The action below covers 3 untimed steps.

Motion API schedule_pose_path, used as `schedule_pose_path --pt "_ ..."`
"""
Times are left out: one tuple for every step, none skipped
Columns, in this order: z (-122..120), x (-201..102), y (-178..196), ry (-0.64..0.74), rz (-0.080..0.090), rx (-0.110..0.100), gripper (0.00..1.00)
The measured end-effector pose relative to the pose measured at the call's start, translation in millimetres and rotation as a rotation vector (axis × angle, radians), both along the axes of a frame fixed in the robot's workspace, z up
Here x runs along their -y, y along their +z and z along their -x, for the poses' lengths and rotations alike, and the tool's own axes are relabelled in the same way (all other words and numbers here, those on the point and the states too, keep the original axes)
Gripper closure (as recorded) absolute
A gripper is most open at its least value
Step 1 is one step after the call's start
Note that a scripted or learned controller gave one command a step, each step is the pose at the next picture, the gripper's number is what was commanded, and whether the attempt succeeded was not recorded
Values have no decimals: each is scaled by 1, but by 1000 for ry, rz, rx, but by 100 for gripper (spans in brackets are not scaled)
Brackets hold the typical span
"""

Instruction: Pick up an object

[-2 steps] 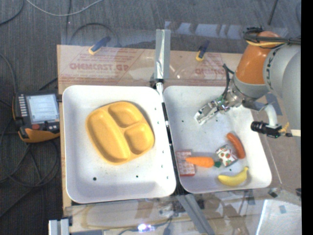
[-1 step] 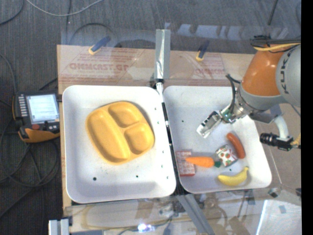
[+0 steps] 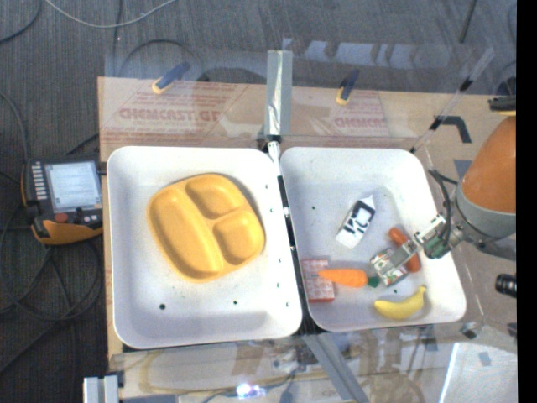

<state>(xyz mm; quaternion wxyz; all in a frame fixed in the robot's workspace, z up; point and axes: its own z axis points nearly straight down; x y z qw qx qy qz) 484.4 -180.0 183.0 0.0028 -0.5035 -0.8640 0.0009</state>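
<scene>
A: Where is the arm?
B: It comes in from the right, over the right bin; its gripper hangs low near that bin's right side, tilted toward the lower left.
A: And the jaws?
B: I cannot tell whether they are apart or together; the metal parts blur into a small red object lying right at them; nothing is clearly clamped.
A: What lies around?
B: A carrot just to the left of the gripper's tip, with a pink packet touching its left end; a banana just below, near the bin's front wall; a white carton up and to the left, apart from the others.
A: The left bin?
B: It holds a yellow divided tray; a teach pendant sits on the floor left of the tabletop.
</scene>
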Motion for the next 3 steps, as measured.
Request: schedule_pose_path --pt "-48 -14 -92 83 5 15 0" --pt "-5 -28 -73 147 11 23 0" --pt "-39 6 -28 22 0 0 0"
